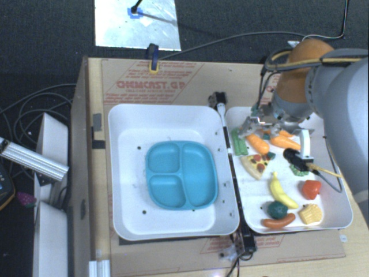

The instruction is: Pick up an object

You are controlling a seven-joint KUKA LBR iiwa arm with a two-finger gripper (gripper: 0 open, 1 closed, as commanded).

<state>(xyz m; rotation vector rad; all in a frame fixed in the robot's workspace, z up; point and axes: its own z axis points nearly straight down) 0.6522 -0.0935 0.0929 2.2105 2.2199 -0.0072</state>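
Note:
My gripper (260, 126) is low over the far end of the right bin (337, 196), reaching in from the right. Just below it lie two orange carrots, one (258, 143) towards the bin's left and one (283, 138) under the wrist. A green piece (238, 143) lies against the left wall. I cannot make out anything between the gripper's fingers. Nearer the front lie a pizza slice (256, 164), a banana (282, 191), a red tomato (311, 188), a dark green vegetable (277, 209), a sausage (277, 223) and a yellow piece (311, 214).
The left bin (130, 126) holds a blue divided plate (181, 174). A black divider bar (226, 137) runs between the bins. The grey arm (340, 91) covers the right bin's far right corner. Cables and a metal rail (34, 159) lie left of the bench.

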